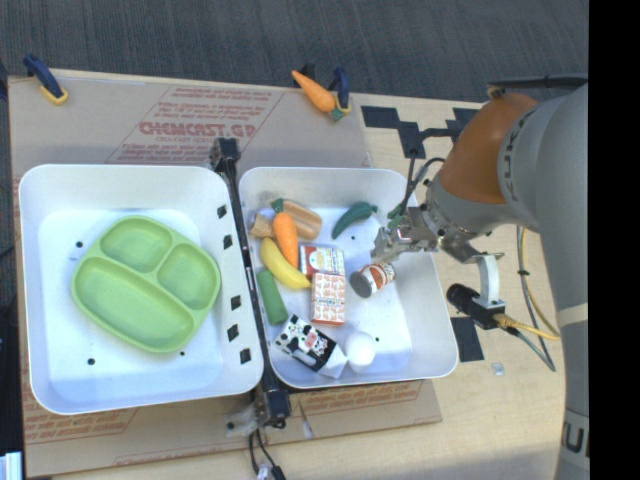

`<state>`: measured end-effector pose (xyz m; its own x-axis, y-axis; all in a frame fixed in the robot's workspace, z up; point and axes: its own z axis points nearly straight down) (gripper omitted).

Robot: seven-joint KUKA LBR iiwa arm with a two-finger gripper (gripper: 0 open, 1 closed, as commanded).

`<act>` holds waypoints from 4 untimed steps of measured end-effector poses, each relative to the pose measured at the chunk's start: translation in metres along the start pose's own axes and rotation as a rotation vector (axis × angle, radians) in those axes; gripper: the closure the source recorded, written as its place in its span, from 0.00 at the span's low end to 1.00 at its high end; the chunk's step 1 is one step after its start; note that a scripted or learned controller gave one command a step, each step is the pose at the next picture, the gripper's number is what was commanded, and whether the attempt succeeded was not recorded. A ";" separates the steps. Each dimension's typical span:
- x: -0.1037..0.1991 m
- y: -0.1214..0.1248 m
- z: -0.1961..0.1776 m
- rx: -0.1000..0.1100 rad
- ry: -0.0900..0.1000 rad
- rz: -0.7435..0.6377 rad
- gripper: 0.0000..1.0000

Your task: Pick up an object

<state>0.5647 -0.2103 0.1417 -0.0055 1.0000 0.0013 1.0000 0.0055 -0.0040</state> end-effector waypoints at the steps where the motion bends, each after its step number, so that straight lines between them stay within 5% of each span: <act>1: 0.000 0.000 0.000 -0.001 -0.001 0.000 0.00; 2: 0.000 -0.072 0.050 0.001 0.001 -0.001 0.00; 3: -0.001 -0.071 0.040 0.000 -0.002 -0.006 1.00; 4: 0.016 -0.056 -0.142 -0.010 -0.005 -0.001 1.00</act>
